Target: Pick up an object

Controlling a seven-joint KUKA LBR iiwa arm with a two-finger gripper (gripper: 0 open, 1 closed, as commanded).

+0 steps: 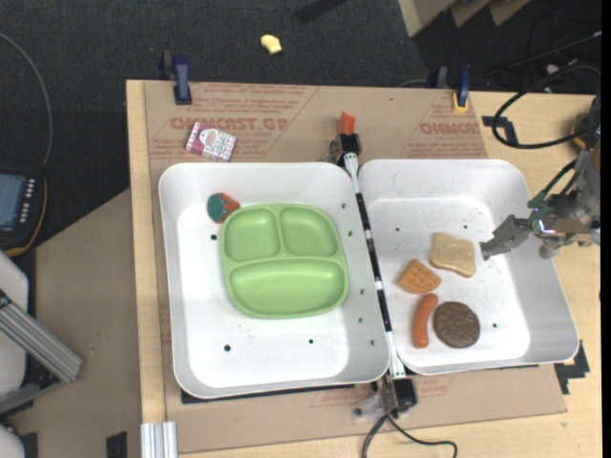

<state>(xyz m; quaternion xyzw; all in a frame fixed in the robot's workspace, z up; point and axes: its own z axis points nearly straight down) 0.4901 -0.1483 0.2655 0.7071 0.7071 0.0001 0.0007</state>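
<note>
Broadly, two shallow white bins are seen side by side on the bench: the left bin point(191, 351) is occupied by a green divided plate point(284, 260), with a small round green-and-red item point(222, 206) tucked at the plate's upper-left corner. In the right bin point(535, 337) four toy foods are clustered near the middle: a slice of toast point(452, 254), a brown round patty point(456, 323), a waffle piece point(418, 277) and a sausage point(425, 320).

The gripper point(500, 239) is held over the right bin's right side; whether it is released or clenched cannot be told, and nothing is seen in it.

The toast is judged the likeliest target, being nearest: it lies just to the left of the gripper and slightly lower in the picture. Its long axis is seen to run roughly left to right, tilted a little downward toward the right. The sausage stands nearly upright in the view, leaning slightly rightward at its top.
</note>
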